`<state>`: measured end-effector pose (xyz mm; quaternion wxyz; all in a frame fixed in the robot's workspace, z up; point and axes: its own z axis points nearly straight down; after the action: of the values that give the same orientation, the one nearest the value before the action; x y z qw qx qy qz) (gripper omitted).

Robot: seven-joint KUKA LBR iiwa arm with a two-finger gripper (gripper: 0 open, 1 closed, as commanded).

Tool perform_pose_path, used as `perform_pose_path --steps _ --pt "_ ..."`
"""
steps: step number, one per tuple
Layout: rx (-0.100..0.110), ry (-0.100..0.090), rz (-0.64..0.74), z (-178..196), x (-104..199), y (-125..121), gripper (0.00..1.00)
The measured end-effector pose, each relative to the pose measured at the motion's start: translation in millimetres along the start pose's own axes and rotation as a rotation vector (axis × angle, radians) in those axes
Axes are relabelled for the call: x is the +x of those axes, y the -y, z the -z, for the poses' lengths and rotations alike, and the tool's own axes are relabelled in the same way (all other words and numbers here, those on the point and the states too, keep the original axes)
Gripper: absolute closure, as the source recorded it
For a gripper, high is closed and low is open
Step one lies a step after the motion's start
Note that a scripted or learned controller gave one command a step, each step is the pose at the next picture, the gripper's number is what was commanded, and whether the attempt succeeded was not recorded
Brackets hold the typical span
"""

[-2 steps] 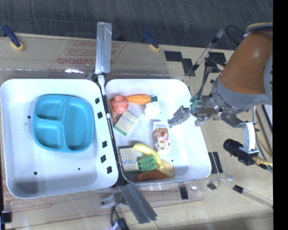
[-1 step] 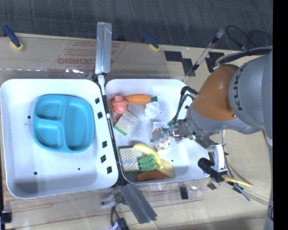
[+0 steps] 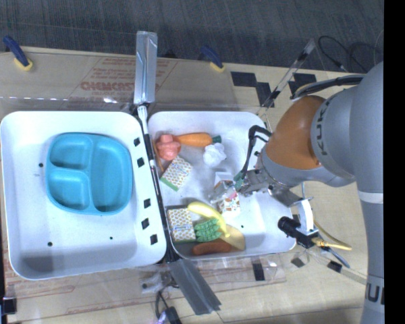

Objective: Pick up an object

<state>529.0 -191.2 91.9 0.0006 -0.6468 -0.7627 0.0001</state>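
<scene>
A small crinkled packet (image 3: 227,201), white with red and dark print, lies on the floor of the right bin (image 3: 256,123), directly under the pincer (image 3: 237,186), which hangs low over it from the grey arm (image 3: 337,140) with its orange band. Whether the pincer is apart or clamped cannot be told, and nothing is visibly lifted, so the pick looks not yet done. Just beyond the pincer sits a crumpled white wad (image 3: 214,154), with a toy carrot (image 3: 194,140) and pink toy (image 3: 166,146) farther off. Nearer the front rim lie a banana (image 3: 204,211), a green piece (image 3: 208,229) and a sausage (image 3: 212,248). Well away, the left bin (image 3: 13,181) holds a blue divided tray (image 3: 89,173).
</scene>
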Motion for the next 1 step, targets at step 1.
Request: perform_pose_path --steps 1 --pt "0.001 0.001 0.003 10.1 -0.2 -0.1 1.0"
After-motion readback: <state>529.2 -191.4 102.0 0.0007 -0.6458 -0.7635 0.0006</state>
